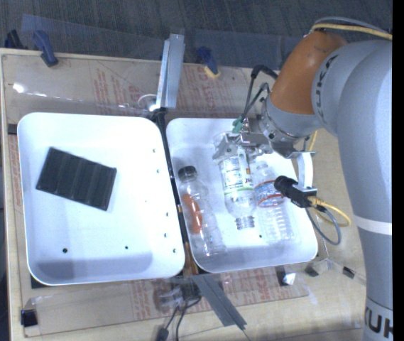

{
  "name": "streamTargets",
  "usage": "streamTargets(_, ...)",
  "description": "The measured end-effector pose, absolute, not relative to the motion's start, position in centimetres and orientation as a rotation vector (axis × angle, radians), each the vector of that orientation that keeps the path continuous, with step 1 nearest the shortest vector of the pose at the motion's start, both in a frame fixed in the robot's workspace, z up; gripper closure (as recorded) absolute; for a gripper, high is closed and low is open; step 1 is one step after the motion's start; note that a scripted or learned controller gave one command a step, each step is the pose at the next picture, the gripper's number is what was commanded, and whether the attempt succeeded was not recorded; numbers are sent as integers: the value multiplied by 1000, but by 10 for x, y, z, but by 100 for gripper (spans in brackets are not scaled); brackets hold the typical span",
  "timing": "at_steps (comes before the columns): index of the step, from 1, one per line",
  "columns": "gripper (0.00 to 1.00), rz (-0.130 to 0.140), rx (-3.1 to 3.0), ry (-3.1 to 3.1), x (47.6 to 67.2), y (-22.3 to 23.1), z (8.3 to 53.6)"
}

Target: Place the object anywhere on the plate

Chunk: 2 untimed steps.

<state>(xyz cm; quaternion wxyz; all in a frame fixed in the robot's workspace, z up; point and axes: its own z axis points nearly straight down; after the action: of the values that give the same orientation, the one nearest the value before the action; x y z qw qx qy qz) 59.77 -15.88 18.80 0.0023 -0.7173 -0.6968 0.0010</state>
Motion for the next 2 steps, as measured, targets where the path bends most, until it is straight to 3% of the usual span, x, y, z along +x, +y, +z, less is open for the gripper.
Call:
streamTargets(1, 100, 0, -2214, -2228, 578, -80, 251)
streamTargets(2, 100, 3, -2312, -2125, 589, 25, 266)
